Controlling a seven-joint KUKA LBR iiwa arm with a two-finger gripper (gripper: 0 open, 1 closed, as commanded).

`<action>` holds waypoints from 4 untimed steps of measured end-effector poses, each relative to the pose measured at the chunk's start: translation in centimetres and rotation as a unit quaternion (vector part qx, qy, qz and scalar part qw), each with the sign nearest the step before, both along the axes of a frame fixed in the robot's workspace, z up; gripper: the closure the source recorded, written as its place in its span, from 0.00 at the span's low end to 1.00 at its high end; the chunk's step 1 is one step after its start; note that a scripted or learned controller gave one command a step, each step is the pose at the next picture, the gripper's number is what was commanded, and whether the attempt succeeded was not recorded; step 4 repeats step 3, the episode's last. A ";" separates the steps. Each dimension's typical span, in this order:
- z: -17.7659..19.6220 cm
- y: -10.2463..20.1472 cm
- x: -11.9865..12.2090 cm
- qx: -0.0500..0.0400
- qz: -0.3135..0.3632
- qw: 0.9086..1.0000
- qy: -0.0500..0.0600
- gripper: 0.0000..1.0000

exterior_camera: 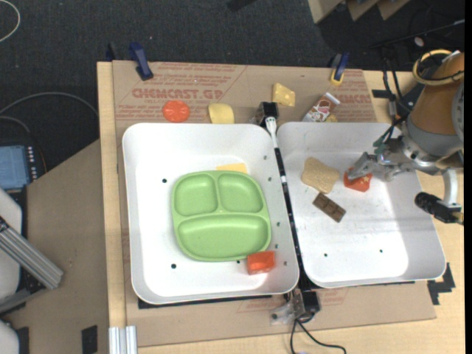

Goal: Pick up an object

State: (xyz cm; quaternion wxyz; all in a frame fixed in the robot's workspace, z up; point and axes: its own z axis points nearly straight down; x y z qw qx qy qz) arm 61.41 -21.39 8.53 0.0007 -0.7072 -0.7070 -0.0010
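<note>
**A:** How far along does the pick look?

**B:** Mid-attempt, I'd judge. The gripper [363, 174] is down inside the right bin [413, 260], at the right of the frame, right on a small red block [358, 183]. Nothing has been lifted clear yet; the block seems to sit on the bin floor or barely off it.

**A:** And the fingers?

**B:** They look drawn in close around the top of the red block, touching it. From this slanted view the tips merge with the block, so it seems gripped, but I can't be sure the hold is firm.

**A:** What else is in that bin?

**B:** A tan cracker-like piece [319, 174] just left of the gripper, and a dark brown bar [329, 208] below it, both apart from the fingers.

**A:** So what's left?

**B:** The lift itself. If the grasp holds, the block only needs raising off the bin floor.

**A:** The left bin?

**B:** It holds a green divided plate [220, 216] and an orange block [260, 262], well apart from the arm.
</note>
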 end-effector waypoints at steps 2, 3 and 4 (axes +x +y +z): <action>0.0 3.9 -1.9 -0.001 0.001 1.000 0.001 1.00; 10.6 13.5 -5.3 0.000 0.005 1.000 -0.004 1.00; 10.6 13.5 -5.3 0.000 0.005 1.000 -0.004 1.00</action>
